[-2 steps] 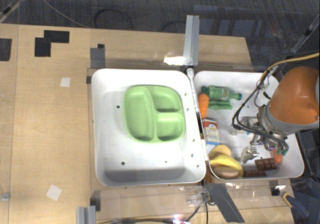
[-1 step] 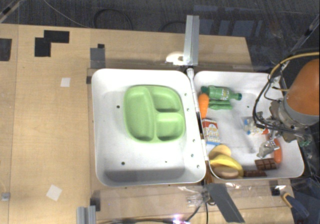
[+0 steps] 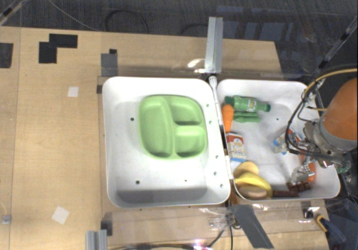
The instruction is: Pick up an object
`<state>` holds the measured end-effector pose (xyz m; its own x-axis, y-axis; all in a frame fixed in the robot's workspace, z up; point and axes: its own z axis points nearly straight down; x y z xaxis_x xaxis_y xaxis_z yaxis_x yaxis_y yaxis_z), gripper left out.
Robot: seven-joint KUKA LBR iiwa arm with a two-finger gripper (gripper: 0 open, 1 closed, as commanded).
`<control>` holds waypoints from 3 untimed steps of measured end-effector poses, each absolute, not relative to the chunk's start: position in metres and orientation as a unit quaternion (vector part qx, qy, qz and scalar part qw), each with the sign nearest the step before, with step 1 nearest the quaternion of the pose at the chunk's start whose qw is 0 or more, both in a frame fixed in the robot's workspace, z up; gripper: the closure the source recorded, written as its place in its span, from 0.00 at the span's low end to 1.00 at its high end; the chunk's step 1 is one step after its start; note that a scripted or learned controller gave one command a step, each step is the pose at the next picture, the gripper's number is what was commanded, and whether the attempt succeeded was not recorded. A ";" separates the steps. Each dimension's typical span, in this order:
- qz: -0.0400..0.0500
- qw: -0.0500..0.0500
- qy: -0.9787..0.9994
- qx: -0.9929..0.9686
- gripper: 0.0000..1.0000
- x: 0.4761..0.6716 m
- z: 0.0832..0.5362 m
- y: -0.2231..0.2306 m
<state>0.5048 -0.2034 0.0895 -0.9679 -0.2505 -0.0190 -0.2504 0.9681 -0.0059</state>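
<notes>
Near the front right corner of the right bin (image 3: 279, 88), the gripper (image 3: 304, 175) hangs low over the white floor; whether it is open or closed cannot be told, and no object can be seen in its hold. A dark brown piece (image 3: 291, 189) lies on the bin floor just beside it, toward the front wall. Along this bin's left side sit 4 things: a green bottle (image 3: 249, 104) lying flat at the back, an orange carrot (image 3: 227, 117) just beside it, a small red and white carton (image 3: 236, 146) in front of the carrot, and a yellow banana (image 3: 251, 182) at the front left corner. The arm (image 3: 340, 117), grey with an orange band, reaches in from the right with dark cables looping around it. A green divided tray (image 3: 171, 126) rests in the left bin (image 3: 120, 148).
</notes>
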 end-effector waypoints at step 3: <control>-0.006 0.009 0.864 -0.504 0.00 0.509 0.090 -0.204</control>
